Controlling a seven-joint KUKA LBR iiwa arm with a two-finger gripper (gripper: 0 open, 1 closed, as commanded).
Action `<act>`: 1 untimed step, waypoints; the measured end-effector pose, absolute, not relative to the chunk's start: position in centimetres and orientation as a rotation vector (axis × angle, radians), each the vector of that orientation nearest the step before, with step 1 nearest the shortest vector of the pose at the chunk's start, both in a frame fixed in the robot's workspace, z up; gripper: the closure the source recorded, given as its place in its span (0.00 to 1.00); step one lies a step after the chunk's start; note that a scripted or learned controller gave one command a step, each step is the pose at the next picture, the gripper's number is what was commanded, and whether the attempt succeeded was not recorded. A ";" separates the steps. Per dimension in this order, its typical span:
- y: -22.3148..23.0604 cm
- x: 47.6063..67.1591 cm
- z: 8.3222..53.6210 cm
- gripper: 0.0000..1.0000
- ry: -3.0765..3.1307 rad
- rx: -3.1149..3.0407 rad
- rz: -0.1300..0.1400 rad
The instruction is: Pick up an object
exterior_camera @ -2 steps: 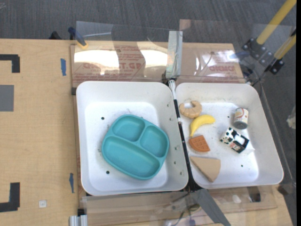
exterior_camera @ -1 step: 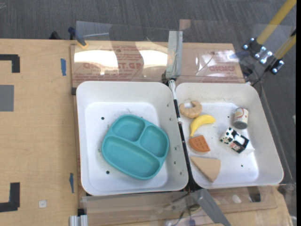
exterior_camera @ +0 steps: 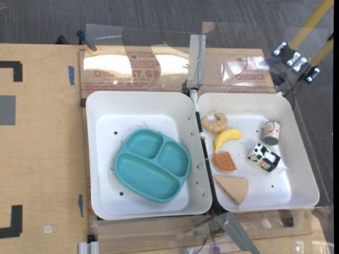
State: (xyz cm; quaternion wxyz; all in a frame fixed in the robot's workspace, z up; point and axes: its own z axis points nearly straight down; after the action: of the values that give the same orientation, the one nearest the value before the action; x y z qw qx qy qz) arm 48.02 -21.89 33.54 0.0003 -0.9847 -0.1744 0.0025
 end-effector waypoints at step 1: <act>-22.3 48.0 30.0 1.00 -0.320 -3.122 0.013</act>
State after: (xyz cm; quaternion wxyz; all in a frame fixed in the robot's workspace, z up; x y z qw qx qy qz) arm 48.00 -22.25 30.00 0.0018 -0.9948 -0.1021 0.0042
